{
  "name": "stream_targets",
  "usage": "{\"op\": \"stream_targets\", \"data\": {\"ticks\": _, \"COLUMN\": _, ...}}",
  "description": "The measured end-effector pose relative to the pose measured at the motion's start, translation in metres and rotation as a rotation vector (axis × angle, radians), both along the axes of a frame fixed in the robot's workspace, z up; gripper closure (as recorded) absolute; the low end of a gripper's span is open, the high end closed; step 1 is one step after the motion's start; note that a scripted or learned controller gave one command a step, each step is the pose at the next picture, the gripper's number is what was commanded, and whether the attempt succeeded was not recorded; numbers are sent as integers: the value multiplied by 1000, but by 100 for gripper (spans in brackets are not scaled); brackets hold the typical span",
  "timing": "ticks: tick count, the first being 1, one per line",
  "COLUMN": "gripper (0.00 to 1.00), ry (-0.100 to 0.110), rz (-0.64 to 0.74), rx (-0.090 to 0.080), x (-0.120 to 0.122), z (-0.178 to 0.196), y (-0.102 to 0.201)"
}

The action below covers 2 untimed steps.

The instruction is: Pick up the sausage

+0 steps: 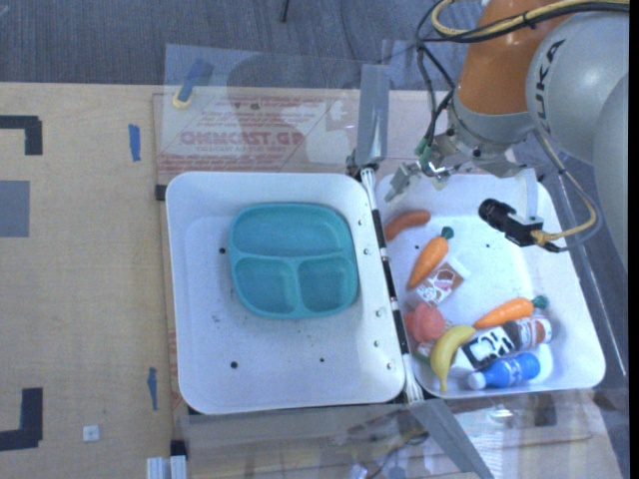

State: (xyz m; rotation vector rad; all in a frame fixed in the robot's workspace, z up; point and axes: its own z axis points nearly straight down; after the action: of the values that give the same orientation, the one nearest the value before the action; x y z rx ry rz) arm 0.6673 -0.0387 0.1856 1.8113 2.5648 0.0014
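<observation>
Gripper [431, 171] hangs at the right bin's [584, 297] far edge, above and just right of the sausage [406, 224], which lies by the far-left corner; whether it's open I cannot tell. Closing could catch the bin wall or the nearer carrot [429, 257] beside it. Cables and wrist hide the tips.

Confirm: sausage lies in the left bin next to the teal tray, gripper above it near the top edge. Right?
Wrong on the bin. The camera view shows the sausage in the right bin, by the divider, above a carrot. The teal tray sits alone in the left bin. The gripper is above the sausage near the top edge.
</observation>
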Motion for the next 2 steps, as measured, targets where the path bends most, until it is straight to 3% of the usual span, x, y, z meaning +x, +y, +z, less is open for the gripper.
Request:
{"op": "stream_targets", "data": {"ticks": 1, "gripper": 0, "ry": 1, "rz": -17, "rx": 0, "x": -31, "z": 0, "y": -23}}
{"op": "stream_targets", "data": {"ticks": 2, "gripper": 0, "ry": 1, "rz": -73, "rx": 0, "x": -37, "z": -38, "y": -62}}
